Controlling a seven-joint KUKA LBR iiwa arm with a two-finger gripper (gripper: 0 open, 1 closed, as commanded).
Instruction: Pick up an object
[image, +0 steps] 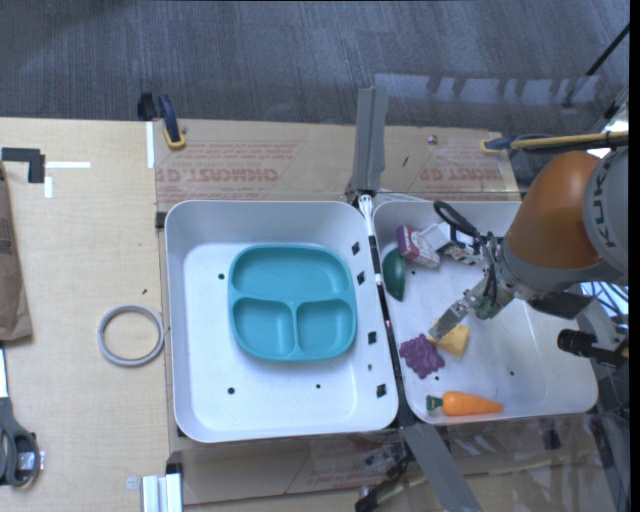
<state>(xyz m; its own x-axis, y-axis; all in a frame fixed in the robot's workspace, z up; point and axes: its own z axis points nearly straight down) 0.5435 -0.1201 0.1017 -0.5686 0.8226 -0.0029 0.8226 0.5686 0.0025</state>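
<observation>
Yellow cheese wedge sits mid right bin, gripper right on its far-left edge; we can't tell the finger state. Purple grapes lie just left, carrot nearer. We'd centre over the wedge, straddle its narrow sides, descend straight, avoid nudging the grapes, and close before lifting.

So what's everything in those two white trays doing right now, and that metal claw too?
Teal divided plate: lying flat in the left bin, nothing in its compartments.
Carrot: lying on its side near the right bin's front edge.
Purple grapes: resting on the bin floor.
Yellow wedge: on the floor, right at the gripper's tip.
Green object: leaning by the divider.
Gripper: lowered into the right bin, nothing visibly held.
</observation>
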